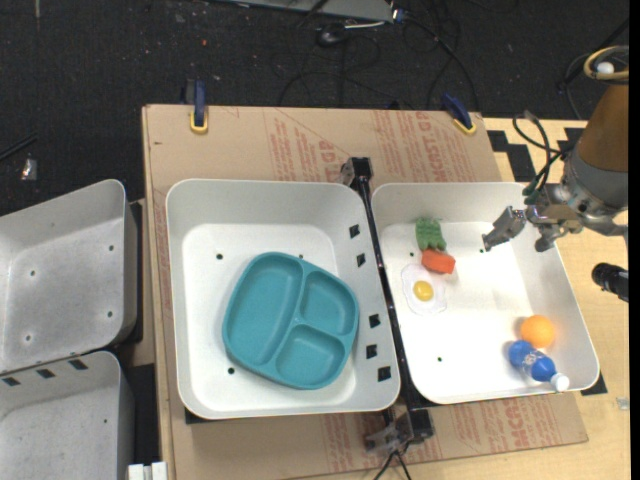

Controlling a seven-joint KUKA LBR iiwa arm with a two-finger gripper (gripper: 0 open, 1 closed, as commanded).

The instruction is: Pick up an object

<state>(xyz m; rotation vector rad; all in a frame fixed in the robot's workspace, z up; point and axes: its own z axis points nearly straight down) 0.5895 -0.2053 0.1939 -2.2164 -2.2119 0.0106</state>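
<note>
a dark, speckled floor with loose cables surrounds my bench, a brown board (300,148) clamped at its far edge by two blue-and-yellow clips. on it sit two white bins side by side, pinned together along a black seam.

much of me is cut off: my arm (607,143) leaves the frame at 3 o'clock, so just the orange band and grey wrist show. my claw (522,230) hangs over the right bin (480,388), at that bin's 1 o'clock corner. i see two dark fingers (500,231) spread apart, with nothing between them, though they are small and blurred against the white wall.

the things i could pick up lie below me in the right bin. a carrot toy (435,249), green top and orange root, sits at the bin's 10 o'clock, just beside a fried egg toy (424,291) at 9 o'clock. an orange ball (538,329) lies at 4 o'clock, touching a blue bottle-like toy (534,362) with a white cap; its exact shape is hard to make out. all are well apart from my claw.

the left bin (200,268) holds a teal divided tray (291,319). at 9 o'clock of the bench, two more white panels (60,258) are cut off by the frame.
</note>
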